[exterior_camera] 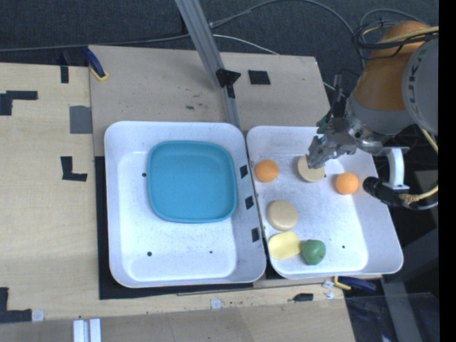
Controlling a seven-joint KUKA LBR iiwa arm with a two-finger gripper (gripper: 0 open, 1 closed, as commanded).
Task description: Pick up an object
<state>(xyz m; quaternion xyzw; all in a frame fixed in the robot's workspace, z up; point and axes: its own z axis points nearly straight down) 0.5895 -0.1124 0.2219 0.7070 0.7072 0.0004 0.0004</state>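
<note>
I've got the gripper [318, 157] low over the beige disc [311, 170] near the right bin's [370, 258] far edge; can't tell the fingers' opening. Risk: flat disc slips out, or fingers nudge it aside.

Two shallow white bins sit side by side on the bench. The left bin [121, 191] holds a blue square plate [191, 180]. In the right bin [370, 248], the gripper [318, 155] hangs low over a beige round piece [311, 171] near the far wall, seemingly touching its top, though contact is hard to judge from this angle. An orange ball [266, 171] lies just left of that piece, another orange ball [346, 183] just right. Nearer the front lie a tan puck [282, 214], a yellow lump [283, 246] and a green object [313, 251], the last two touching.
</note>
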